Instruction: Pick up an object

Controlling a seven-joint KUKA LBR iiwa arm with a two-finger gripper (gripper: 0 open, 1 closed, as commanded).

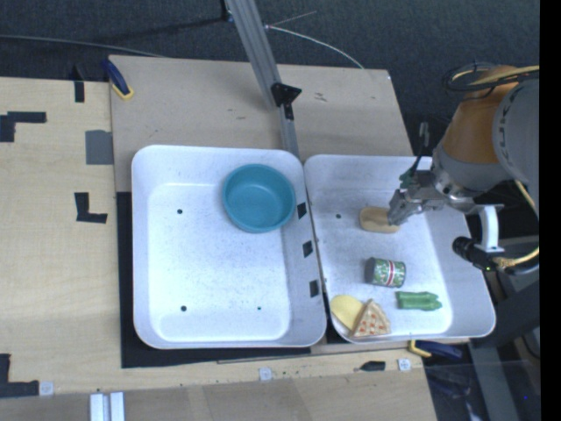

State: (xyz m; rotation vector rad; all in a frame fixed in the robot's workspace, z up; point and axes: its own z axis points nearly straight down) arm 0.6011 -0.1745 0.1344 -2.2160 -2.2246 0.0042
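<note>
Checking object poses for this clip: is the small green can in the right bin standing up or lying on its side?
On its side. The green can shows its long labelled wall facing up, lying in the right bin below the gripper.

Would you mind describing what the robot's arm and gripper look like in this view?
The arm is a thick, rounded grey body with a broad orange band above the wrist. Thin cables loop over its top, some yellowish and some dark. A white fitting with a black part sits on its lower side. The gripper is small, dark grey and metallic, far narrower than the arm.
</note>
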